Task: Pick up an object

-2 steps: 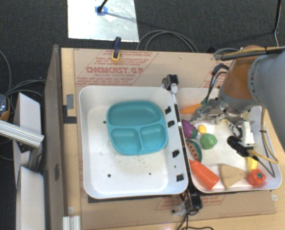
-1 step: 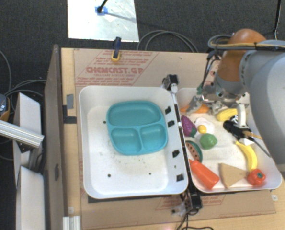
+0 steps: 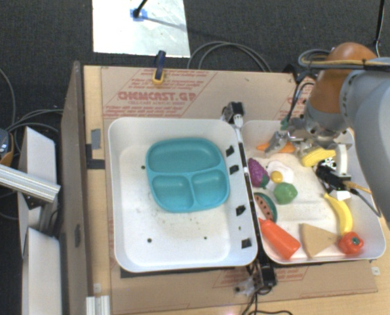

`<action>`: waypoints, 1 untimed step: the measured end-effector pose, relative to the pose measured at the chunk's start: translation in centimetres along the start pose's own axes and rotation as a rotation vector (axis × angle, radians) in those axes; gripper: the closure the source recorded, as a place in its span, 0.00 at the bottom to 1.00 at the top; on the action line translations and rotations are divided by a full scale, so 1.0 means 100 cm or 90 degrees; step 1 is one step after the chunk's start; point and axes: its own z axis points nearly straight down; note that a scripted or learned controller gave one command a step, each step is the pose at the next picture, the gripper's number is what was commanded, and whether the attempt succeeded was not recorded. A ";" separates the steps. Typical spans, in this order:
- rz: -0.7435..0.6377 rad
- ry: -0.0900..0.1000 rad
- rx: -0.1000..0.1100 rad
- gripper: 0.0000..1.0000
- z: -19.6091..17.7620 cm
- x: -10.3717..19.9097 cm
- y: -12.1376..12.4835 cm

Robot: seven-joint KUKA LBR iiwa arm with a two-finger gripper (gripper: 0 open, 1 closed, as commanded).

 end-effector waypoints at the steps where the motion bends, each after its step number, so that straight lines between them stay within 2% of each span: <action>1: -0.002 -0.003 -0.008 0.00 -0.002 0.015 0.002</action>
